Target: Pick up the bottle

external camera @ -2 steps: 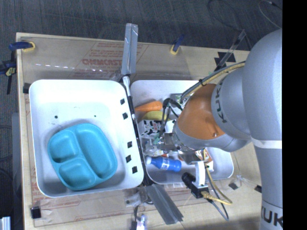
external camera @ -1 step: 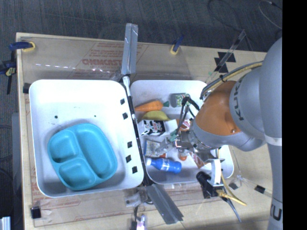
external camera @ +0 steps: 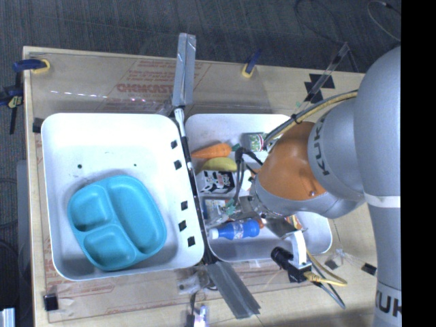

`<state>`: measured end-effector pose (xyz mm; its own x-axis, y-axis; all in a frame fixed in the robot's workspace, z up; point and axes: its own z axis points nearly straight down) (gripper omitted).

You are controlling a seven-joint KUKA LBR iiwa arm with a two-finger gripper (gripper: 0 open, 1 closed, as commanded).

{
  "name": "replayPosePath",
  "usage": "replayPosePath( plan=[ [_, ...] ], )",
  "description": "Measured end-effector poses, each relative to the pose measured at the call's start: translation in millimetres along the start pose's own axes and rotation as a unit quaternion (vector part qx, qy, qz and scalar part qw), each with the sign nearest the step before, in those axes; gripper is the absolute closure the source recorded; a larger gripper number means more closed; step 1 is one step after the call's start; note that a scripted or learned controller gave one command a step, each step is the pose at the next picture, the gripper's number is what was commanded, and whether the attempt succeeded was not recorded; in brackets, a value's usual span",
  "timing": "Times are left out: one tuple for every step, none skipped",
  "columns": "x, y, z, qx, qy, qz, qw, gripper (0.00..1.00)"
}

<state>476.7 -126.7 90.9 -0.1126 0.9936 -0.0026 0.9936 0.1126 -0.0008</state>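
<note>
A small clear bottle (external camera: 236, 230) with a blue label and a white cap lies on its side near the front wall of the right bin (external camera: 272, 122), cap pointing left. The grey arm with its orange band reaches in from the right and covers much of that bin. My gripper (external camera: 235, 208) hangs low under the orange wrist, just behind the bottle and very close to it. The arm hides the bottle's right end.
In the right bin behind the gripper lie an orange carrot-like piece (external camera: 212, 150), a yellow piece (external camera: 220, 163) and a black-and-white printed box (external camera: 218, 180). The left bin (external camera: 61, 131) holds a blue divided plate (external camera: 117, 220). A metal divider (external camera: 182, 80) stands between the bins.
</note>
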Motion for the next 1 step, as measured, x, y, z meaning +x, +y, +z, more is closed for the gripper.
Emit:
replayPosePath(
  plan=[
    [-36.4,-3.6,-87.2,0.001,0.002,0.028,0.9996,0.0]
  ],
)
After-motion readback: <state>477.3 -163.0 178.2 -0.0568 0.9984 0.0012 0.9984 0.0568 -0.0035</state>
